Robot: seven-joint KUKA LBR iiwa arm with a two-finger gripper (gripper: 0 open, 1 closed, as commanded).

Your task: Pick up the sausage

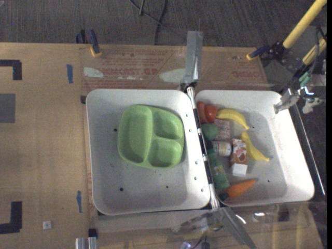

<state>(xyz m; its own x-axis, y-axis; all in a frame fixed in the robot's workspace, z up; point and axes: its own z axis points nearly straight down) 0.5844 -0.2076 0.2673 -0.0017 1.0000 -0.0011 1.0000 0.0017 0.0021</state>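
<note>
Food is heaped along the left wall of the right bin (290,139), probably just where it came to rest after being tipped in, while the tool (300,96) hangs near that bin's far right corner, clear of the pile; I cannot tell whether it is open or closed. What I take for the sausage (200,109), a slim reddish piece, lies in the far left corner of that bin, pressed against the wall and touching a red tomato (210,113). Its long axis runs along the wall, far edge to near edge.
</note>
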